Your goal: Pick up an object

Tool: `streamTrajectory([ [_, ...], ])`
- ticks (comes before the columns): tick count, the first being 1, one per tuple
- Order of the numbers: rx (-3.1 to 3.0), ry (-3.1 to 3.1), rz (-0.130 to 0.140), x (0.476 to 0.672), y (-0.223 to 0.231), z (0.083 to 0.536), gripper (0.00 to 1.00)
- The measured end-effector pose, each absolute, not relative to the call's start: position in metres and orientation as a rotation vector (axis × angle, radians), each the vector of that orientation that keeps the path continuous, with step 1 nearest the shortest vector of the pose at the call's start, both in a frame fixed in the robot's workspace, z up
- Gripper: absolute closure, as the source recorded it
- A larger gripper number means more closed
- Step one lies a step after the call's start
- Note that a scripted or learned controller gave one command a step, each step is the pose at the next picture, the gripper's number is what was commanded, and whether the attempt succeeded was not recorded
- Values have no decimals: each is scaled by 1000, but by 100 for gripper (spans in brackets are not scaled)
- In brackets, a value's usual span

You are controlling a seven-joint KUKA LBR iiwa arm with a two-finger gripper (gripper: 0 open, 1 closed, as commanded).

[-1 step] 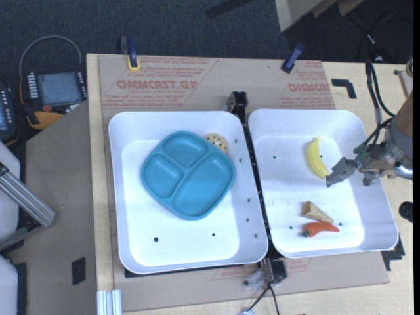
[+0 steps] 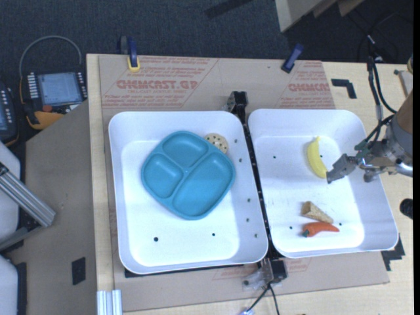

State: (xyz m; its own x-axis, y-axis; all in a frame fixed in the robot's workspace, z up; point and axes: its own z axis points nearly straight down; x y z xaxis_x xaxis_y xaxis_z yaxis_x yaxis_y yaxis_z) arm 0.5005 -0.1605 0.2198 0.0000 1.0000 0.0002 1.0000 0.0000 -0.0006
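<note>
Two bins sit side by side on the bench. In the left bin [image 2: 125, 195] a plate [image 2: 188, 174] lies near the middle, with a cookie [image 2: 216, 141] just beside it at 1 o'clock, partly under its edge. In the right bin [image 2: 289, 130] a banana [image 2: 315, 157] lies toward 12 o'clock. A wedge [image 2: 316, 210] lies toward 6 o'clock, and a pepper [image 2: 319, 229] lies just below it. The gripper [image 2: 348, 165] hangs at 3 o'clock from the banana, near it.

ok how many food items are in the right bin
3: a yellow banana toward the back, a tan wedge near the front, and an orange-red pepper just in front of the wedge. Nothing seems hidden.
</note>
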Motion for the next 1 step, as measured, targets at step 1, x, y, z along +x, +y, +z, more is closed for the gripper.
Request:
streamTrajectory([
  [1,-2217,-2217,4,498,-161,177,0],
])
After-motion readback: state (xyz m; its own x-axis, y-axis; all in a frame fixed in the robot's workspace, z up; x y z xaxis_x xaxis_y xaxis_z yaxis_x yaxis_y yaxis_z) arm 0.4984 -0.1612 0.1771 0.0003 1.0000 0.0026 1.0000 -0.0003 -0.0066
